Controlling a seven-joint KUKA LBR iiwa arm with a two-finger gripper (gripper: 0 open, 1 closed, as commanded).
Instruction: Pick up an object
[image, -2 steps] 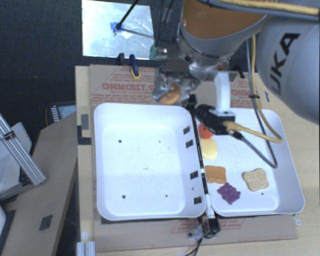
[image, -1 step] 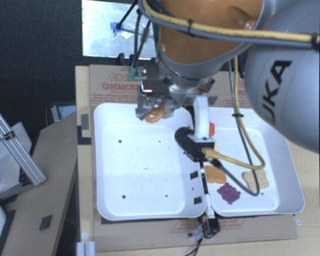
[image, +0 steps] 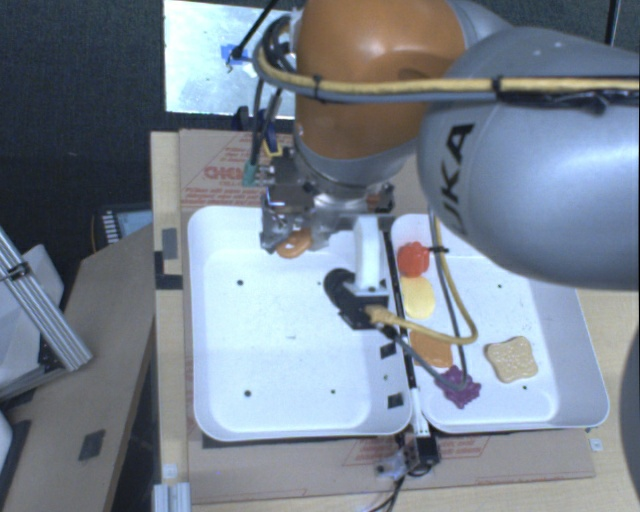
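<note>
Noting the target first: a small orange curved piece (image: 294, 246) sits at the far edge of the left bin (image: 260, 340), near that bin's far right corner. It pokes out from directly beneath the gripper (image: 288, 236) and appears to touch the gripper's lower end. We cannot tell from this angle whether the gripper is spread, closed, or pinching the piece, since its body hides the tips. We also cannot tell whether the piece rests on the bin floor or is lifted off it.

The arm (image: 530, 150) reaches in from the right, its orange band (image: 380, 60) above the wrist.

The right bin (image: 565, 395) holds five items along its left half:
- red piece (image: 413, 259), at the far end
- yellow piece (image: 417, 297), just beside the red one
- flat orange piece (image: 432, 348)
- purple piece (image: 460, 386), nearest the camera
- tan toast-shaped piece (image: 511, 360), apart to the right

Both bins rest on a printed cardboard sheet (image: 215, 175).
</note>
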